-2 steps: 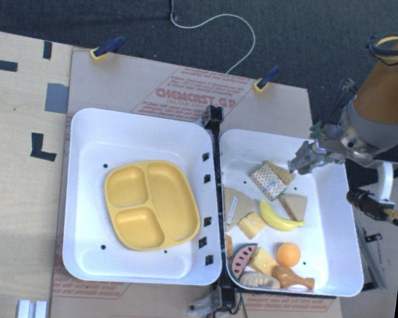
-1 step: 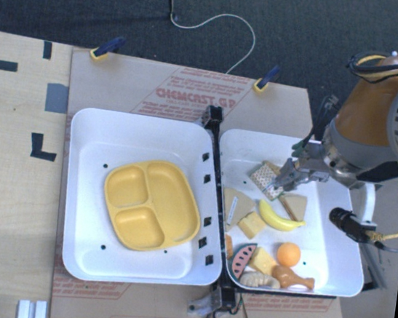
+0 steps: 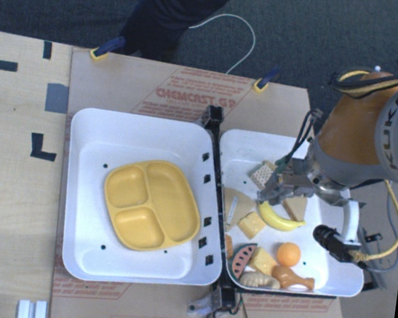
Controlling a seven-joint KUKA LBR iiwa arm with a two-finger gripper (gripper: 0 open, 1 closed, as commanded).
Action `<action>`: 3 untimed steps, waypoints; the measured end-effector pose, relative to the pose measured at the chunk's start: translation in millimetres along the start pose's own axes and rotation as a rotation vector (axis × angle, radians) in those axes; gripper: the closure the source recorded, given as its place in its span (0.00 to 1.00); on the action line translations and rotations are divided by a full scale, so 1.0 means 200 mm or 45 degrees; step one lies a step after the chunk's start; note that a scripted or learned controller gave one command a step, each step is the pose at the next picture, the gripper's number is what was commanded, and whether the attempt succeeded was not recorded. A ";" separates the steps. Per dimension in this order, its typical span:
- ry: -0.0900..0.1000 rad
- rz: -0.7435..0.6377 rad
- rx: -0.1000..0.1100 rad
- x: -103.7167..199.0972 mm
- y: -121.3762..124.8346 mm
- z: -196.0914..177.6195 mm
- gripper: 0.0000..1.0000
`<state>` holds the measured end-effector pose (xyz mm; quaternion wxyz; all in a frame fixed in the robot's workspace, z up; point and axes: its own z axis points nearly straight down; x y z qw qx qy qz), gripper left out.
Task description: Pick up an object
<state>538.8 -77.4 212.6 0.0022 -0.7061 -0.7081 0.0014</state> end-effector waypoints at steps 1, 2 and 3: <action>0.000 0.000 -0.002 0.13 -0.07 -0.01 1.00; 0.000 0.001 -0.003 0.11 -0.10 -0.02 1.00; 0.000 0.001 -0.004 0.10 -0.10 -0.03 1.00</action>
